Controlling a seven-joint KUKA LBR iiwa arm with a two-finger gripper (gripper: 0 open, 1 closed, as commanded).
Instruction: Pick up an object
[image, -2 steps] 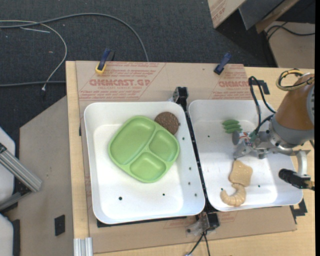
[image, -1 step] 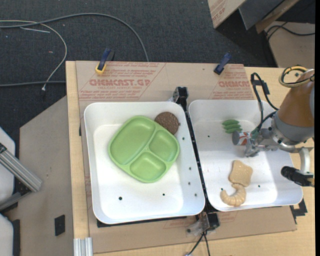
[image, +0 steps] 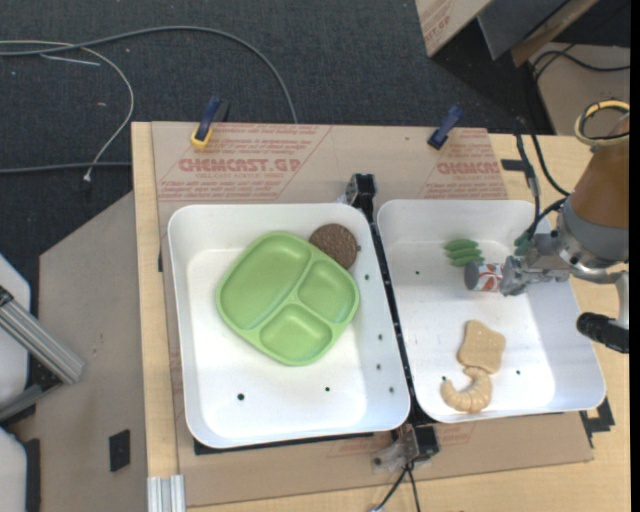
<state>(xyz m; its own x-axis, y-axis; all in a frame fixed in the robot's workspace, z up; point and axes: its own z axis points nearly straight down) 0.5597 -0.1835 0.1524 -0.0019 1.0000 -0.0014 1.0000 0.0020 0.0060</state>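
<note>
The right bin holds a green ridged item at the back. Just in front of it lies a small red, white and grey can on its side. A tan bread-like slice and a curved tan pastry lie nearer the front. My gripper is low in this bin, right against the can's right end; its grey wrist and orange band rise to the right. Nothing is visibly lifted.
The left bin holds a green divided plate with a brown round cookie at its back right corner. A black divider clamp sits between the bins. Blue clips hold the cardboard's back edge.
</note>
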